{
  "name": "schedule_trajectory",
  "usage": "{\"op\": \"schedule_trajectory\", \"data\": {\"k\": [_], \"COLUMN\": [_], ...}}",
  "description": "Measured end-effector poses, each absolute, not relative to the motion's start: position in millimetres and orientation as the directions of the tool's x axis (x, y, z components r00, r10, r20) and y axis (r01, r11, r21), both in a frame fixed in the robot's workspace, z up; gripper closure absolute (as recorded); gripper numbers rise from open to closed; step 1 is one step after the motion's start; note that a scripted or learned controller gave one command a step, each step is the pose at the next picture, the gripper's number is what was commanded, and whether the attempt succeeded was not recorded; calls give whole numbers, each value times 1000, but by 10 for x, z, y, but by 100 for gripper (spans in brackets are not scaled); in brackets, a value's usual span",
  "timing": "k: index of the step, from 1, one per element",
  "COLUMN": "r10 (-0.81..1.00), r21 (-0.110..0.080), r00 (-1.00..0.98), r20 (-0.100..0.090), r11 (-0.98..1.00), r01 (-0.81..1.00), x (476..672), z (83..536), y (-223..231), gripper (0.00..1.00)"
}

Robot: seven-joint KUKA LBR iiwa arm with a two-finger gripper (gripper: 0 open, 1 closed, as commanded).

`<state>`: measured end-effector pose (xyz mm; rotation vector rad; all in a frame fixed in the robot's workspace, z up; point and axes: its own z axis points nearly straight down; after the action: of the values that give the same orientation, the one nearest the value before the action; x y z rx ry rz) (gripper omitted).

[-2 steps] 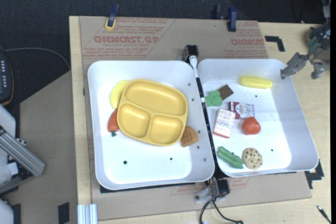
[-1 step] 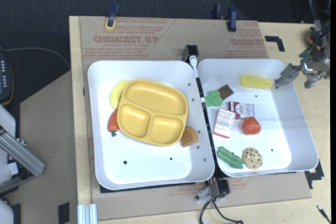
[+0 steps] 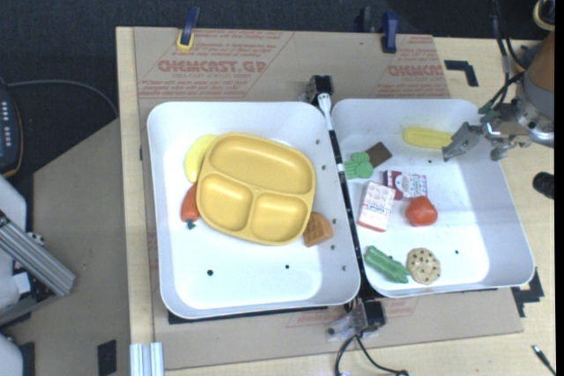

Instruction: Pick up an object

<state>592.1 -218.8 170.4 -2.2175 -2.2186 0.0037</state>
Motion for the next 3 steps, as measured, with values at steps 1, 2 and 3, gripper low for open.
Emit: {"op": "schedule_trajectory", "data": {"k": [1, 2, 3], "r10": [1000, 1000, 1000], "r21": [-7, 2, 8], "r00": [0, -2, -2], "r20": [3, 5, -1], "r11": [0, 2, 2], "r01": [1000, 1000, 1000], "x": [5863, 5892, 5900], "z": [1112, 888, 999], "y": [-2158, -2140, -2151], "gripper": [0, 0, 100]}}
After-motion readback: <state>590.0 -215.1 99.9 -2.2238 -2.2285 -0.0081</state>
